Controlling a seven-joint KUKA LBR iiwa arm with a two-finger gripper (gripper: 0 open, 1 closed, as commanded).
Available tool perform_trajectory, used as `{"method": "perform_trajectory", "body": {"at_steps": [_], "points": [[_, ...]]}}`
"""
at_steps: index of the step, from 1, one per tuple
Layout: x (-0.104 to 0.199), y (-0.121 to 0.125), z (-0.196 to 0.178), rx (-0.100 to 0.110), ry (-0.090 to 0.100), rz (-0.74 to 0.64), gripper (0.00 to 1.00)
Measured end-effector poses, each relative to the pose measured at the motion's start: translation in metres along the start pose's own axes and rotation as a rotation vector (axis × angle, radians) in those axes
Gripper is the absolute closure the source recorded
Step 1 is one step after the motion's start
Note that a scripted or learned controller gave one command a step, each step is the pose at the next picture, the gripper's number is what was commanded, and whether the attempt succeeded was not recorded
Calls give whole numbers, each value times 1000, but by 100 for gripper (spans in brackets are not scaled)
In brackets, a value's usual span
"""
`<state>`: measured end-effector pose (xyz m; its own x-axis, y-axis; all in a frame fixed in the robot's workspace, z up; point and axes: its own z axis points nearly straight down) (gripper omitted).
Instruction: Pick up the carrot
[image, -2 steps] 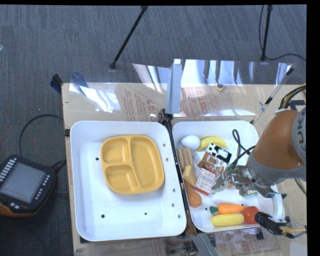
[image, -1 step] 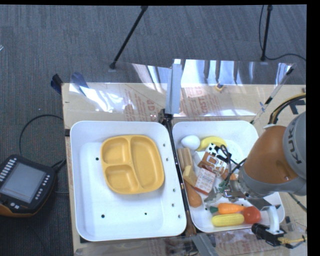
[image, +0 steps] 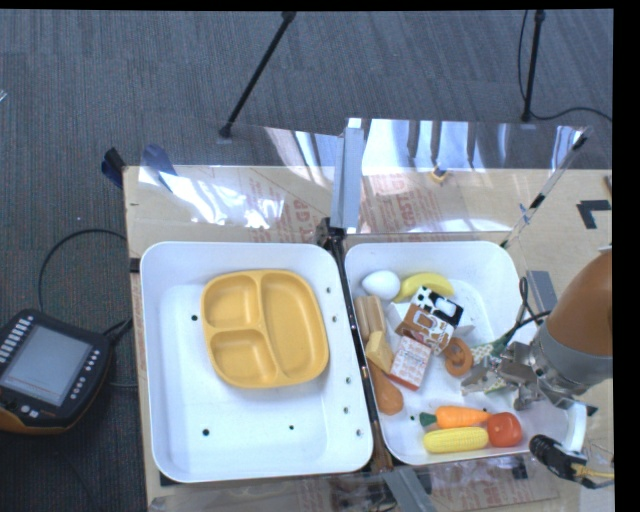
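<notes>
1. The carrot (image: 461, 415) is seen lying in the right bin (image: 497, 262), just above the corn (image: 455, 439) and beside the tomato (image: 504, 429).
2. A yellow tray (image: 265, 327) is held by the left bin (image: 170, 300) — well apart from the carrot.
3. The gripper (image: 497, 378) is placed above-right of the carrot — finger state cannot be told.

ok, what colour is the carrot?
Orange with a green stem end, lying in the right bin; carrot shows clearly in the camera view.

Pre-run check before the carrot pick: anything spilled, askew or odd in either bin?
Nothing spilled or damaged. The toy food is heaped loosely in the right bin, items leaning on each other; the carrot lies flat near its front edge, between the corn cob and tomato. The yellow divided plate sits slightly rotated in the left bin.
</notes>
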<state>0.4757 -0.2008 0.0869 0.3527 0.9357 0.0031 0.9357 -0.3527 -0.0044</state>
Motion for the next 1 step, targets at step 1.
{"method": "perform_trajectory", "body": {"at_steps": [1], "points": [[8, 18, -13, 0, -1, -148, 0]]}}
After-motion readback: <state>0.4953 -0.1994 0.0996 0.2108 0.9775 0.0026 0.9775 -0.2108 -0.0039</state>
